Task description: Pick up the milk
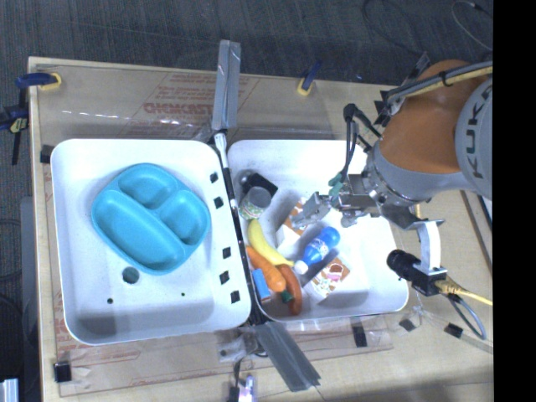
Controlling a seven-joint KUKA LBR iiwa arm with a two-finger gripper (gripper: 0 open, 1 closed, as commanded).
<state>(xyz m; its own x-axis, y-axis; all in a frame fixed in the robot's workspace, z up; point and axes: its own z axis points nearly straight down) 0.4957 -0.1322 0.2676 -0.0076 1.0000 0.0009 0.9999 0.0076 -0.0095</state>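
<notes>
The worktop [100, 82] carries two white bins. The left bin [75, 291] holds a blue divided plate [151, 216]. In the right bin [368, 296], the claw [311, 209] hangs above the clutter; I cannot tell its spread. The milk carton [329, 279] lies beside a blue bottle [316, 248] and a banana [261, 243].

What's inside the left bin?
In the left bin: a blue divided plate and a small dark green piece beside it. Whatever lies under the plate is covered.
</notes>
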